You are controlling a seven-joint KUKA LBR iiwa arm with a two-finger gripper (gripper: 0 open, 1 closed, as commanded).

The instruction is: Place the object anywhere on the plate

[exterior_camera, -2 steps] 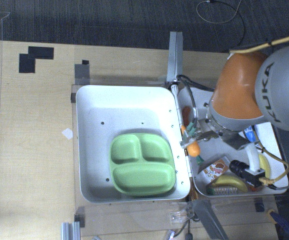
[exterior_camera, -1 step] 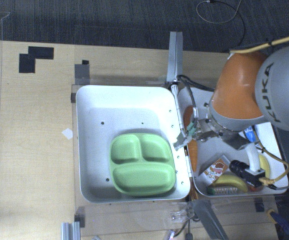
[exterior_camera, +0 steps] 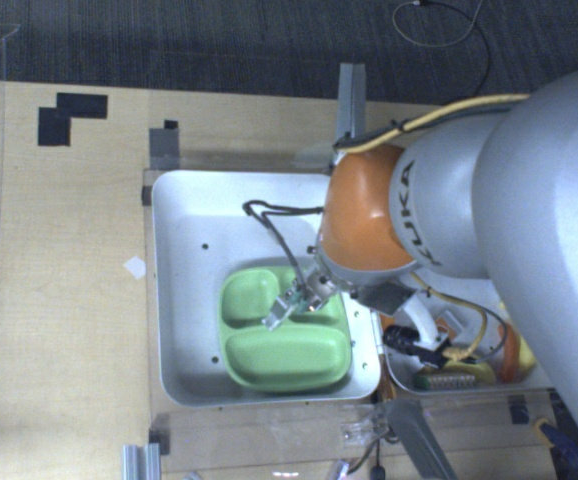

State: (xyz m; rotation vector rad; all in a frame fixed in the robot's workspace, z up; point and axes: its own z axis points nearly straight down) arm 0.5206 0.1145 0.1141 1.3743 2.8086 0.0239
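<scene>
**Claw low over the green plate**

You see the green divided plastic plate [exterior_camera: 287, 353] lying in the left shallow white bin [exterior_camera: 184, 268] on the desk. The claw [exterior_camera: 291, 306] hangs over the plate's ridge; you cannot tell its finger state. The object to place isn't distinguishable
</scene>
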